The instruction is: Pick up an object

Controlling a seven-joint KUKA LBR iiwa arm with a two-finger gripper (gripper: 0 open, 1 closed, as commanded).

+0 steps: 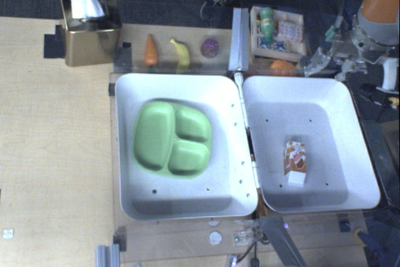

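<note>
tool (330, 59) hangs beyond the right bin's (340, 97) far rim, grip unreadable, likely parked clear; the carton (295, 162) lies flat mid-bin, open to a top-down grab.

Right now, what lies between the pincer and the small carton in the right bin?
In the camera view, just the right bin's white rim and bare floor separate the pincer, above its far edge, from the small carton.
</note>
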